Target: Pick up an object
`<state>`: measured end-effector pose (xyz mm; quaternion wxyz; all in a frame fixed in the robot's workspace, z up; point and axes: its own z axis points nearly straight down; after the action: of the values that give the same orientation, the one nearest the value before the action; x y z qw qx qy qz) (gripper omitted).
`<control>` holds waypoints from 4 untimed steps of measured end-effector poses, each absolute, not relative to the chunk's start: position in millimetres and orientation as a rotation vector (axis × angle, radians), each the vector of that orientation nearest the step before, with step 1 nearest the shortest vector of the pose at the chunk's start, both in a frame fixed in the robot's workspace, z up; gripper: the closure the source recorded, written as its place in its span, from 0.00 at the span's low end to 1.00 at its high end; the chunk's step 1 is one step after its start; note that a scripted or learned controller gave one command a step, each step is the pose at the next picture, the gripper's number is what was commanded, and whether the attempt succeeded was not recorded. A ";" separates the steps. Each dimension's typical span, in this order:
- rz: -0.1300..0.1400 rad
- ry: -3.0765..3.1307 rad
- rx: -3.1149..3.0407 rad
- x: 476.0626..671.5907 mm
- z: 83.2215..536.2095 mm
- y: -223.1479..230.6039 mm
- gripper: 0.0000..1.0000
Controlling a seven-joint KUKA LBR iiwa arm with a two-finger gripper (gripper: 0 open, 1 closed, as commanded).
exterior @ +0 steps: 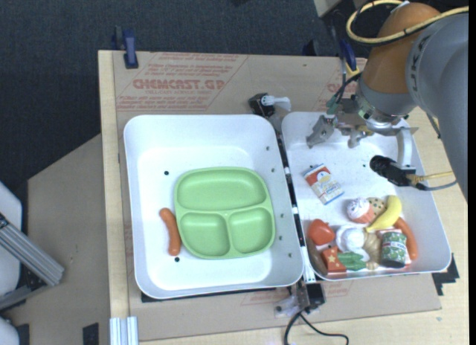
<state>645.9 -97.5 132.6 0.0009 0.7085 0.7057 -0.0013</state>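
Toy food heap (364, 250): packed into the camera-side corner of the right bin (353, 165), well apart from the end effector and nearer the camera than it
Banana (387, 213): yellow, on the heap's edge that faces the end effector, lying tilted
Green can (394, 247): in the heap, on the camera side of the banana
Red piece (321, 232): round and tomato-like, at the heap's end closest to the wall between the bins
Carton (323, 184): small, red and white, alone on bare bin floor between the end effector and the heap, touching neither
End effector (337, 134): over the far end of the right bin, its two grey fingers spread apart with nothing between them
Arm (439, 53): grey, with an orange band (394, 61) just above the end effector, reaching in from the view's right
Left bin (149, 187): across the dividing wall from the end effector, toward the view's left
Green plate (223, 210): three compartments, flat in the middle of the left bin, well apart from the end effector
Sausage (172, 230): orange, on the bin floor just beside the plate's edge, on the side away from the end effector
Tabletop (186, 83): covered in brown card with red print, carrying both bins
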 end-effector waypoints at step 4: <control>0.005 2.216 2.221 618.3 115.3 -94.1 1.00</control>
<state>618.3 -94.1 115.3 0.0019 0.7079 0.7063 0.0016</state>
